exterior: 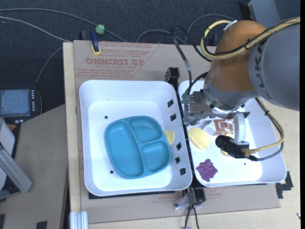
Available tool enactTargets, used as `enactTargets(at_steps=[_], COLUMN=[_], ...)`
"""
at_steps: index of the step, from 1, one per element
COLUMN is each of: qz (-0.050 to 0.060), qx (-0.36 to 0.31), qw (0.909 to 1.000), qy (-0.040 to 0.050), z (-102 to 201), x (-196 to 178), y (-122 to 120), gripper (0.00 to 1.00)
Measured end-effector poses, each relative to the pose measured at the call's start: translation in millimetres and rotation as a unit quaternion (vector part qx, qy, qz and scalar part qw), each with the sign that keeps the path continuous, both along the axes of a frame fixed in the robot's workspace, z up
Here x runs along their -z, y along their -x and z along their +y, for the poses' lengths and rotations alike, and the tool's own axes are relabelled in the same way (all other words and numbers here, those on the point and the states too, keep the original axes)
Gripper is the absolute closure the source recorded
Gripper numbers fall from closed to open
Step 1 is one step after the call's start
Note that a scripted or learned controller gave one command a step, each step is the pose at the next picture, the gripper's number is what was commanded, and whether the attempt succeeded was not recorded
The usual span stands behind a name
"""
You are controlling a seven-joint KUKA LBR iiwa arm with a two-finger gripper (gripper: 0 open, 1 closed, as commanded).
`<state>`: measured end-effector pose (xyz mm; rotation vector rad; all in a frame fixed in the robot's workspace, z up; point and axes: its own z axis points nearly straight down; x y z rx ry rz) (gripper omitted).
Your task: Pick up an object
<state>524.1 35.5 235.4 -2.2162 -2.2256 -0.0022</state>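
Grey arm (238, 66) hiding claw, covering right bin (267, 171), purple grapes (207, 169) visible

Seen from one fixed camera set above the bench (71, 128), looking down at a slant and close enough to take in both white bins: left bin (90, 99) near the middle of the frame, right bin (271, 171) toward the right edge. Dark floor along the top, with the grey and orange arm (238, 56) entering from the upper right and covering part of the right bin.
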Motion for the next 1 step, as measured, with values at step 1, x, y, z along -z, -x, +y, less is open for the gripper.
enactTargets(at_steps=[1], qz=[0.003], qx=[0.0], qw=[1.0], qy=[-0.0001], z=[47.8], x=[12.4], y=[11.9], gripper=[1.0])
